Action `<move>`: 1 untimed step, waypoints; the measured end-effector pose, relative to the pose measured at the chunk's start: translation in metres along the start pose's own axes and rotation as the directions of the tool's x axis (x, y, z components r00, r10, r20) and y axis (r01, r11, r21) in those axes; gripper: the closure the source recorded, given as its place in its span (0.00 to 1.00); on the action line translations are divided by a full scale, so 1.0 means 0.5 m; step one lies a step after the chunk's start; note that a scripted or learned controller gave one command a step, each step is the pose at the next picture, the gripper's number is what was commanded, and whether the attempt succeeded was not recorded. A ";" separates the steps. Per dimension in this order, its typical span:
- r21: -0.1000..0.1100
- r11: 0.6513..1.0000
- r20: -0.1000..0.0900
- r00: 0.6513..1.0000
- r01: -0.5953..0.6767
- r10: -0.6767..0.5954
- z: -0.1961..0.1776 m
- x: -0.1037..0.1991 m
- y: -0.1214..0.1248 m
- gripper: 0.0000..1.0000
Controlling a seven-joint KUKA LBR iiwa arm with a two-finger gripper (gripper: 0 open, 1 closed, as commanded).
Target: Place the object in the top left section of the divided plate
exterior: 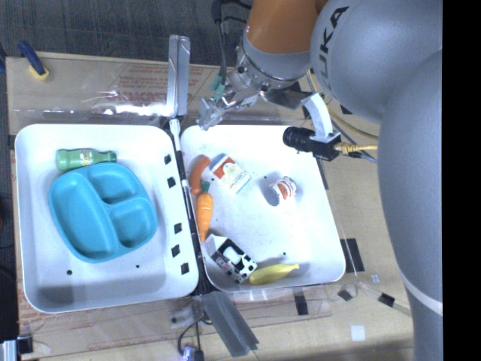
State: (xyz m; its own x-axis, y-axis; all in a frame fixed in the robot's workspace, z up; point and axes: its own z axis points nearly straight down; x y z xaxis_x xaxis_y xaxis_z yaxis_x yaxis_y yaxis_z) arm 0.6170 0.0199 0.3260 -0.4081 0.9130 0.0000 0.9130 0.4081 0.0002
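Two shallow white bins are seen side by side on the bench (pixel 98 77). In the left bin (pixel 37 277) a blue divided plate (pixel 101 210) is laid, with a green bottle (pixel 84 157) lying on its side just beside the plate's upper edge. All sections of the plate are seen bare.

In the right bin (pixel 316 239) several things are scattered: two carrots (pixel 201 194) lie end to end along the bin's left wall, a small white and red carton (pixel 229 174) is set just beside them, a red and white can (pixel 282 189) is placed nearer the middle, and a yellow banana (pixel 272 273) is found at the near wall, touching a black and white box (pixel 231 260).

The jaws (pixel 214 111) are held above the far left corner of the right bin, at its rim. Nothing is seen between them, and they appear slightly parted, though how far cannot be told with certainty. The arm's orange band (pixel 289 13) is seen above them.
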 end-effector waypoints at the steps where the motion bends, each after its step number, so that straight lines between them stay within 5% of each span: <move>1: 0.004 0.987 -0.002 0.987 0.162 -0.162 0.147 0.186 -0.028 1.00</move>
State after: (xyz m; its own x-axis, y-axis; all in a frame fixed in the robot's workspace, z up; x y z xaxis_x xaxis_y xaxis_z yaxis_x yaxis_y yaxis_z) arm 0.5661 0.0991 0.2524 -0.5508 0.8347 0.0022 0.8347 0.5508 -0.0036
